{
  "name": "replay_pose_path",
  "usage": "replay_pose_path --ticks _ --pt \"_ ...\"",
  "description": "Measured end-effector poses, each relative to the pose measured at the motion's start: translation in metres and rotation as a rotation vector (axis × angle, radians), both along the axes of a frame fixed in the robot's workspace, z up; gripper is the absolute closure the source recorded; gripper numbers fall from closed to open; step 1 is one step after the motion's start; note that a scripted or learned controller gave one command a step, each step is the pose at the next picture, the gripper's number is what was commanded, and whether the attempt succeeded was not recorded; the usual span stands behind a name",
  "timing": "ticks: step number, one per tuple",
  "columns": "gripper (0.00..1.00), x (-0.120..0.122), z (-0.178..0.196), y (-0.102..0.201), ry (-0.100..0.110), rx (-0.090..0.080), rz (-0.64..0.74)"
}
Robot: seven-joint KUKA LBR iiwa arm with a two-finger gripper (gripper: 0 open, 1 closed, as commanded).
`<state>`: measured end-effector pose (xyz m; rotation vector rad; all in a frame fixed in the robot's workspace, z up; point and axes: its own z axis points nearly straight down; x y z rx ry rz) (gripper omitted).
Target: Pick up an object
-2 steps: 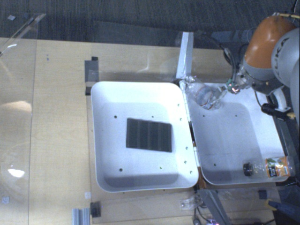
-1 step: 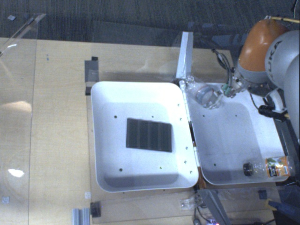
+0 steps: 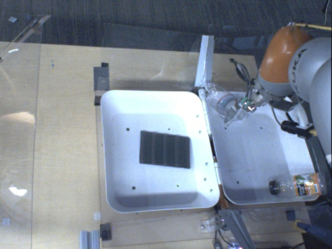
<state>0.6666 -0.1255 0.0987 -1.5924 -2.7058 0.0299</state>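
Nearest the camera, right bin: a clear plastic bottle (image 3: 293, 186) with a black cap and orange label lay on its side in the near right corner of the right bin (image 3: 249, 160), well apart from the arm.
Left bin: the left bin (image 3: 116, 139) held only a dark ribbed rectangular pad (image 3: 165, 149), flat in its middle.
Far corner, right bin: a crumpled piece of clear plastic (image 3: 224, 104) sat at the far left corner.
Gripper: the gripper (image 3: 244, 107) was low over that corner, just beside the clear plastic; whether it touched it could not be told, nor whether the tool was apart or together.
Arm pose: the grey arm (image 3: 311, 71) reached in from the right, orange band above the wrist, wrist bent down toward the far corner.
Progress: nothing appeared lifted; judged an approach or grasp attempt, with pickup left to do.
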Motion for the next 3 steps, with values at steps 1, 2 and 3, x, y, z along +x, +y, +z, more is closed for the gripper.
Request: replay_pose_path --ticks 1,2,3 --pt "0.00 -0.0019 -0.0073 0.0084 0.005 0.004 -0.068" --pt "0.00 -0.0025 -0.0076 0.0169 0.005 -0.002 -0.081" --pt "1.00 -0.0045 0.0012 0.0158 0.014 -0.002 -0.078"
